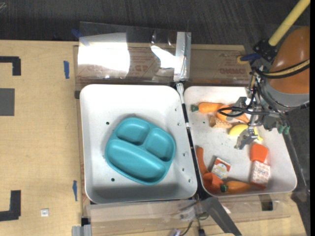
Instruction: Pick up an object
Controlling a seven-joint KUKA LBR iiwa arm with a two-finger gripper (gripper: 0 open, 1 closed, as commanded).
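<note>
Now we are hovering our tool (244, 140) just beside the yellow toy (238, 129); its grip state we cannot tell. Judging it light, stiff, slippery, we are favouring its narrow middle.

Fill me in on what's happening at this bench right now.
A grey robot arm with an orange band reaches in from the right, its tool low over the right bin, close to a yellow item. That bin holds small food-like pieces: a carrot near the top, an orange block, a small carton and another carrot at the bottom. Nothing is visibly between the fingers. The left bin holds a teal divided plate.
</note>
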